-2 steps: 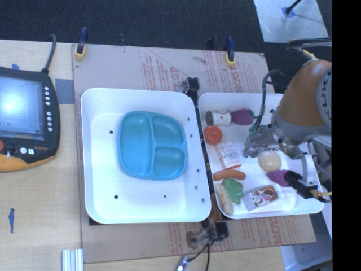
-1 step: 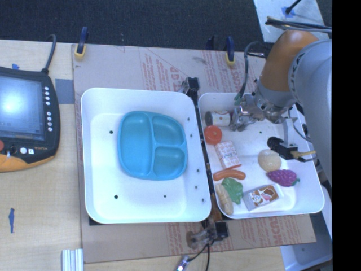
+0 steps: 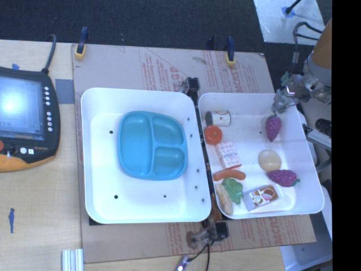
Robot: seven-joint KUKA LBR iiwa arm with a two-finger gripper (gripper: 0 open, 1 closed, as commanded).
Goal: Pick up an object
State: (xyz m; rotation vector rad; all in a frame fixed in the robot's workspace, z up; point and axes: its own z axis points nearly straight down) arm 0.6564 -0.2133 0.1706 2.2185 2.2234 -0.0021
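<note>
Two-finger gripper [image 3: 280,101] at right bin's [image 3: 307,154] upper right edge, directly above small purple plastic grape bunch [image 3: 273,127]; grip state can't tell. Grapes prob light, stiff, bumpy, bit slippery; take across narrow mid-body.

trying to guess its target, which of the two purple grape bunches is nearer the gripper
The upper grape bunch, just below the gripper by the right bin's far right corner. The other grape bunch lies lower down, beside the pale round item.
</note>
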